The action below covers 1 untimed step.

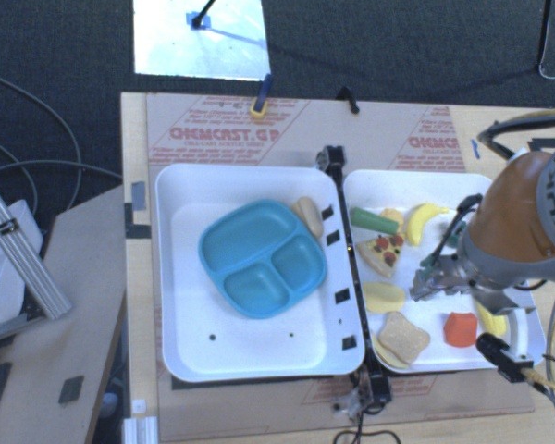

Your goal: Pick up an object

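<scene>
Toy food in the right bin (356, 192). The gripper (424, 285) hangs low over this bin's centre, just right of the pizza slice (381, 252) and above the pale yellow piece (384, 296); whether its jaws are open or closed on anything cannot be told. The bread slice (403, 337), banana (423, 218) and red block (460, 329) lie around it. These likely are light, rigid, smooth plastic; gripping across a narrow width seems safest. The board behind the bins bears red lettering, roughly "CHEMCAST GP" (224, 134).

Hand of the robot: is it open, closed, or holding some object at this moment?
Hand: cannot be told; it sits low in the right bin among the toy food, and no object is visible in it.
</scene>
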Available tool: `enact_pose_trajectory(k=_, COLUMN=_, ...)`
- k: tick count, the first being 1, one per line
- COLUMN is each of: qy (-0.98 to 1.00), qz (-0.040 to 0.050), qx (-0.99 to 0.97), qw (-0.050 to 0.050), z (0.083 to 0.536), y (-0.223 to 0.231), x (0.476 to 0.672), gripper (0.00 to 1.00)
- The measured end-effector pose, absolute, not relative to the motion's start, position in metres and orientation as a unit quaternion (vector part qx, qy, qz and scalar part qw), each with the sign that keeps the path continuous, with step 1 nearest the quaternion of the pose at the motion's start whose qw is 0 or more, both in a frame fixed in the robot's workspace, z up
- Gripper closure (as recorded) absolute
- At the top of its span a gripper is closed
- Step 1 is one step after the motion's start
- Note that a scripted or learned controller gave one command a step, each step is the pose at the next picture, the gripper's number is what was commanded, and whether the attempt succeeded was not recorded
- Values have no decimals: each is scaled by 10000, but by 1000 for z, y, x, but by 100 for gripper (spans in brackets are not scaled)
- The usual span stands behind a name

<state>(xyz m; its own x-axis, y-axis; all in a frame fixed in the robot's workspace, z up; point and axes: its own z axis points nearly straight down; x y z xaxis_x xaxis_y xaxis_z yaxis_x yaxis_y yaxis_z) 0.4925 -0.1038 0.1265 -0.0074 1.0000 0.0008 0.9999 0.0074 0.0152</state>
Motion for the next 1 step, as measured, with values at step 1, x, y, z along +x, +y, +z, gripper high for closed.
enact_pose_trajectory(k=1, qy=7127, qz=46, qx=7014, qw=10, z=187, y=15, x=488, gripper=100)
